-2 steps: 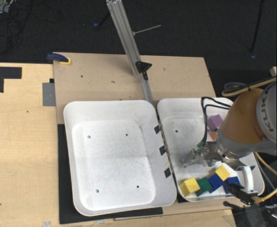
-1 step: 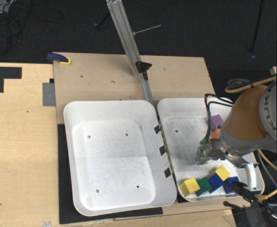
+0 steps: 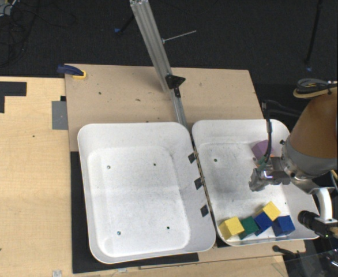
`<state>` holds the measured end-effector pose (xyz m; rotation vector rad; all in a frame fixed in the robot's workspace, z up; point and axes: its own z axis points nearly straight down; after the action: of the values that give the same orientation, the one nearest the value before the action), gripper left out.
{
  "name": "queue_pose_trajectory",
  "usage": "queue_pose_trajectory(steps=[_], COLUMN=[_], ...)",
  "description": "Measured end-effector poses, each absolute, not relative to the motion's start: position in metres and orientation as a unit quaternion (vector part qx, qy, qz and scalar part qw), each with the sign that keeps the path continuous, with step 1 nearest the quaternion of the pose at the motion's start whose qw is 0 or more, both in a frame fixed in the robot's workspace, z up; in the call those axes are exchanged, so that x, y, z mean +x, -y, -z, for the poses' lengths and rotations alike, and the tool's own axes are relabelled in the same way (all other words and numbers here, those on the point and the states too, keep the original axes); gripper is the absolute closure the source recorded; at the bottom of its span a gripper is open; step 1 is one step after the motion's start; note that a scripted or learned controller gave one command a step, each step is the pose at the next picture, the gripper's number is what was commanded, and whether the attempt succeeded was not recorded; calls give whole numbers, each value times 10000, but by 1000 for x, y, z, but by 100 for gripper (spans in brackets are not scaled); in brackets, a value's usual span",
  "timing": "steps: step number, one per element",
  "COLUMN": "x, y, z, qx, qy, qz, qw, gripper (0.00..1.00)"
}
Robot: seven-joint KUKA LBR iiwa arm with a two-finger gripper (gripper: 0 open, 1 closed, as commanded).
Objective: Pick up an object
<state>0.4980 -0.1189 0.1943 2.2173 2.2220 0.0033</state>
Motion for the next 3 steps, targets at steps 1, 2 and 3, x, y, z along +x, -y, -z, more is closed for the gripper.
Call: queue_pose_trajectory(steps=[1,2,3], x=[489,490,516], y=[121,122,74], z=[-245,-293,-290], qx=[7069,7068,7056], qy=[-7073,-7074,-7086], qz=[-8,-7,1], qw=[11,12,-9], gripper=[100,100,100])
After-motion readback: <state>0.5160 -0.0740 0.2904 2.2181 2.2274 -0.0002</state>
